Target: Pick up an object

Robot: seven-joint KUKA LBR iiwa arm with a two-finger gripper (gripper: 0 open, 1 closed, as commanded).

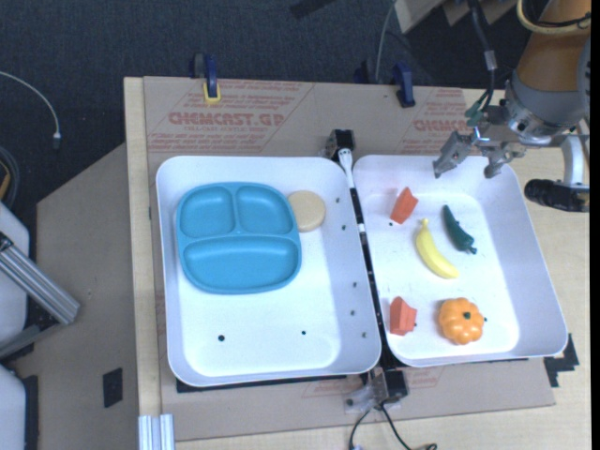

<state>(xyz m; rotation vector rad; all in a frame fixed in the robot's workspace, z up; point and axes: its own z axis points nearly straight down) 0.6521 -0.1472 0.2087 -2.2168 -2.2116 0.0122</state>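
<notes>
Dark carpet is surrounding the cardboard-covered tabletop (281,111), and on it two shallow white bins are sitting side by side. I am hanging my hand (475,160) over the far edge of the right white bin (534,279), with the two fingers spread apart and nothing between them.

Every candidate is lying nearer the camera than my hand. Closest, I am judging, is the small dark green pepper-like piece (458,229), just below my hand and a little to the arm's side, its long axis running slantwise away from me. Beside it the yellow plastic banana (435,251) is lying, close but apparently not touching, on roughly the same slant. An orange-red wedge-shaped block (403,205) is sitting off to the other side, toward the seam between the bins. Farther on are a red block (402,316) and a small orange toy pumpkin (460,320), well apart from my hand.

Nothing is standing between me and the green piece; crowding from the banana is the likeliest trouble. The left white bin (272,345) is holding a blue divided plastic plate (239,237) and a pale round disc (306,210).
</notes>
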